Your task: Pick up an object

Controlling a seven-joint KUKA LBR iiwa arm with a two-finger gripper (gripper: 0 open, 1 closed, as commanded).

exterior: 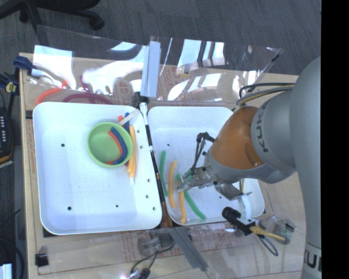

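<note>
**Arm (pixel 278 136) low over the sticks: single one out before closing**

Orange sticks (pixel 172 185) and green sticks (pixel 194 207) lie close together in the left half of the right bin (pixel 180 117). The gripper (pixel 190 180) hangs right above them, by a green one; whether it is open or closed cannot be told. It should probably centre across one stick, clear of its neighbours and the bin wall. A green bowl (pixel 101 146) sits well apart in the left bin (pixel 65 185).

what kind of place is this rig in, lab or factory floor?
Probably a robotics lab, not a factory: a KUKA arm reaches over a bench bearing a left bin and right bin, with office carpet and a chair base behind.
</note>
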